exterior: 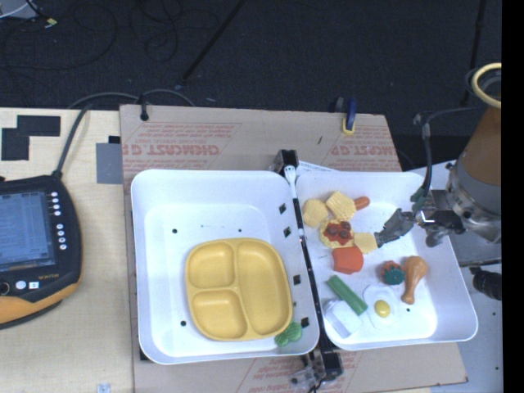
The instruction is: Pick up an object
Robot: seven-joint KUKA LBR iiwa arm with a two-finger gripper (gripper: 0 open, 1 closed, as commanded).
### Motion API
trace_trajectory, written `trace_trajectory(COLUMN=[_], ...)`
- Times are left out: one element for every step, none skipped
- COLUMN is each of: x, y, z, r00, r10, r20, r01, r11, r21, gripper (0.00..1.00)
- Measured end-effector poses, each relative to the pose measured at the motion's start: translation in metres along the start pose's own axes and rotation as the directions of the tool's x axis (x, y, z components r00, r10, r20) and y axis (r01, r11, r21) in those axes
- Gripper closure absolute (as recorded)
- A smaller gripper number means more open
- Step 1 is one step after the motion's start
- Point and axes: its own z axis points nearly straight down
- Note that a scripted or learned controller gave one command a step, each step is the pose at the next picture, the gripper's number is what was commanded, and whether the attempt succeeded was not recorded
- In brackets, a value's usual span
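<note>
The right bin holds several toy foods. These include yellow corn pieces, a pizza slice, a red block, a green cucumber, a fried egg, a chicken drumstick and a small teal and orange piece. My gripper hangs over the middle of this bin, just right of the pizza slice and above the teal piece. Nothing shows held in it. The grey arm with its orange band comes in from the right.
The left bin carries a yellow divided plate, and a small green toy sits at its front right corner. A dark divider runs between the bins. A tablet pendant lies on the bench to the left.
</note>
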Motion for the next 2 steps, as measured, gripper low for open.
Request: trace_trajectory(x=[0.1163,0.1094], y=[-0.0017,-0.0023], z=[-0.1054,-0.1086], r00=[1.000,1.000], r10=[-0.014,-0.003], r20=[-0.002,0.001], r01=[0.014,0.003], r11=[1.000,1.000], r21=[-0.013,0.001], gripper=[0.00,1.00])
